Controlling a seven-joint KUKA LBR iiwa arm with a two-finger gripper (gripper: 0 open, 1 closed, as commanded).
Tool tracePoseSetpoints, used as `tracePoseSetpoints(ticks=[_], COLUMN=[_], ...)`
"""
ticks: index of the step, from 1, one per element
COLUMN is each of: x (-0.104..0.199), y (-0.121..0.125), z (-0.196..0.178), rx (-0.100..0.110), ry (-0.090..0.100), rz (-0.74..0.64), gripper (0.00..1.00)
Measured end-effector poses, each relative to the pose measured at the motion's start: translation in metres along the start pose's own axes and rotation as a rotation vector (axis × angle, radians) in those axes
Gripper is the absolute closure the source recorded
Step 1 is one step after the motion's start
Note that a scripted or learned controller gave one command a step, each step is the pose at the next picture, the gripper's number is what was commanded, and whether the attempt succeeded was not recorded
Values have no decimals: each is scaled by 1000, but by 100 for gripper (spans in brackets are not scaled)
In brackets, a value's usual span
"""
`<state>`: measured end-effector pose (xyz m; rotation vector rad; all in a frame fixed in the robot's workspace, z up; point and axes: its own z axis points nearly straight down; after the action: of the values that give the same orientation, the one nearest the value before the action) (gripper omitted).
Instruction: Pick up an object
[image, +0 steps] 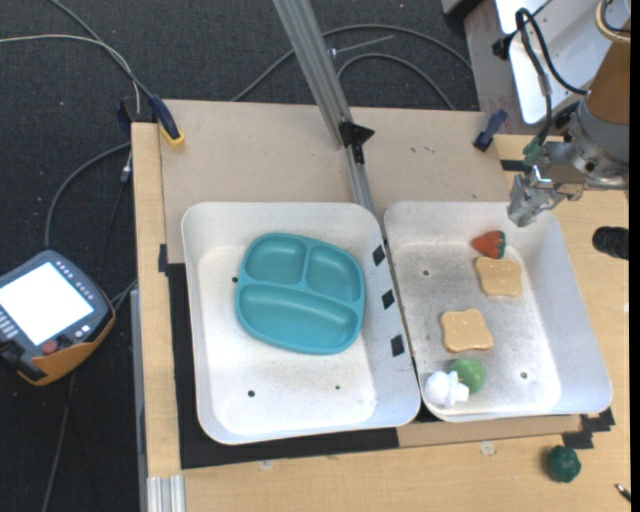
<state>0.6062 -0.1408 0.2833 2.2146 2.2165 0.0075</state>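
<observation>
A: Where is the gripper (524, 208)?
B: Over the right bin's (585, 330) far edge, above the strawberry (489, 243); whether it grips cannot be told.
A: Open room?
B: Bare floor along that bin's right wall; toast slices (497, 277) sit mid-bin.

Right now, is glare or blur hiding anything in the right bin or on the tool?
Camera view: light is even and soft, with no hard glare on the right bin; the toast pieces and the red item read clearly; the tool looks slightly soft, its tips hard to resolve.
</observation>
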Motion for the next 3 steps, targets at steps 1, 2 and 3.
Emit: tracePoseSetpoints(ticks=[1, 2, 3], x=[0, 48, 91], y=[1, 4, 5], z=[0, -1, 3], rx=[6, 10, 10], ry=[1, 3, 4], rz=[-1, -3, -3], gripper=[100, 100, 100])
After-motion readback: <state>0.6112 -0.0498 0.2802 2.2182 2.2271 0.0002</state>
